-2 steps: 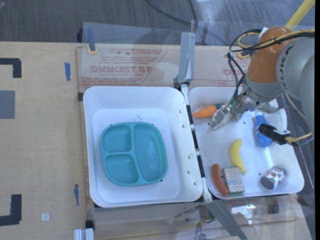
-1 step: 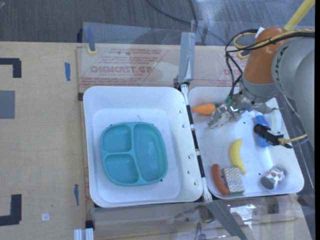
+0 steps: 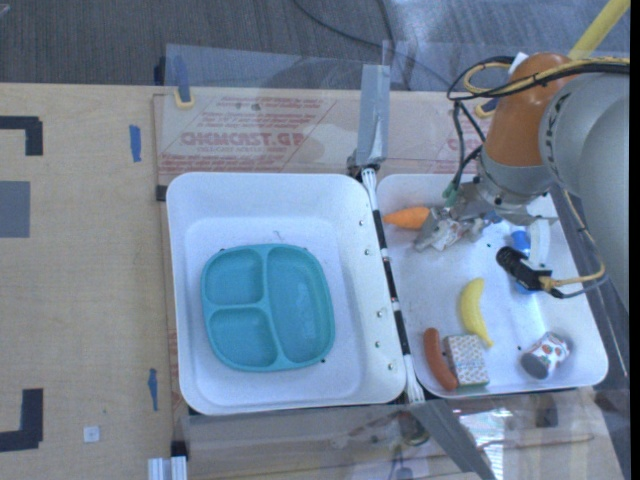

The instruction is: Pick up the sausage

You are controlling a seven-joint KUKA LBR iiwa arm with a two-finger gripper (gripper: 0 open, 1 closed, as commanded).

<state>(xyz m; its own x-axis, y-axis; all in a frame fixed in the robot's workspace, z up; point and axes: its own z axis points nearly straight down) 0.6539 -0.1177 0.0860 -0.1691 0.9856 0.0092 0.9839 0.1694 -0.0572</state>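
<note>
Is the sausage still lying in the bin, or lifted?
Lying in the right bin, near its front-left corner. The sausage rests flat beside a speckled block; the hand is up by the carrot.

This is a robotics lab: a pale wooden surface (image 3: 80, 298) marked with black and blue tape, two white bins (image 3: 270, 193) taped beside a cardboard sheet (image 3: 250, 133), loose cables (image 3: 340, 18) trailing over grey carpet behind it.

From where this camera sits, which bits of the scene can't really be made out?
- The hand: its fingers are too small and blurred to judge.
- The carrot: its right end lies under the hand.
- The blue item beside the arm: too small to identify.
- The sausage: its right edge is hidden by the speckled block.
</note>
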